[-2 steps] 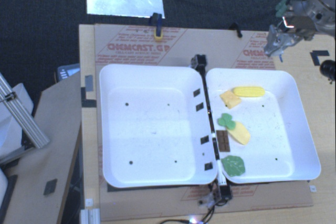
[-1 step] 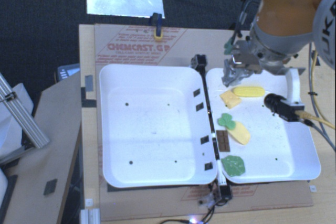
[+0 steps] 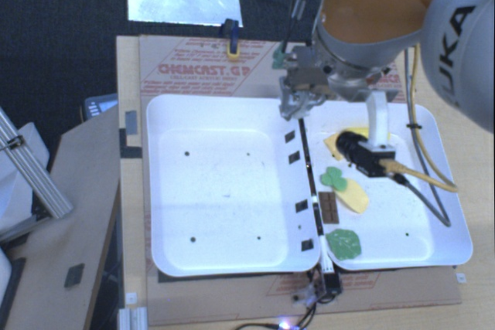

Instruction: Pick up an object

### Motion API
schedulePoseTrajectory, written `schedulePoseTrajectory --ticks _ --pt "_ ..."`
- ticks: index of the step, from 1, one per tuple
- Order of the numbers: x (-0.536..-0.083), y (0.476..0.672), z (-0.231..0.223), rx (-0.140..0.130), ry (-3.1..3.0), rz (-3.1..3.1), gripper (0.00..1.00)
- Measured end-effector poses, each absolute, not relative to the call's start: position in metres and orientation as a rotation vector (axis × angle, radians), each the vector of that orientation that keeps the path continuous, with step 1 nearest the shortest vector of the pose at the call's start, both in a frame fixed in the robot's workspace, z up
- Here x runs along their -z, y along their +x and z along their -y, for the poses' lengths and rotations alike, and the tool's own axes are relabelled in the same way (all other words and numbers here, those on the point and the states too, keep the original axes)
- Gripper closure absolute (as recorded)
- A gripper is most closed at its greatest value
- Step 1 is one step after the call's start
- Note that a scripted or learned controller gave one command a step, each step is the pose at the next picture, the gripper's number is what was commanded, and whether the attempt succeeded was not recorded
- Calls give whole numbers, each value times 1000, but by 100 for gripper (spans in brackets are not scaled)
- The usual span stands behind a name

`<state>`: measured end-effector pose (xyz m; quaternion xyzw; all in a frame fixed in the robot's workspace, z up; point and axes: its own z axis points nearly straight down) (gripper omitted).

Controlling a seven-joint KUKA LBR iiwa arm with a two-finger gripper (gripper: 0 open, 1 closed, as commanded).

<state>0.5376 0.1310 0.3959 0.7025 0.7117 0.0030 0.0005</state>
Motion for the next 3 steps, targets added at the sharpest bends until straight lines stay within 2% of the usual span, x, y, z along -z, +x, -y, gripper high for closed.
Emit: schedulePoseTrajectory --ticks 1,2,3 --pt "-545 502 -151 -28 2206 -2226 100" --pt "-429 502 -205 6 2215 -2232 100" --pt "-356 519 -235 0 2215 -2229 100"
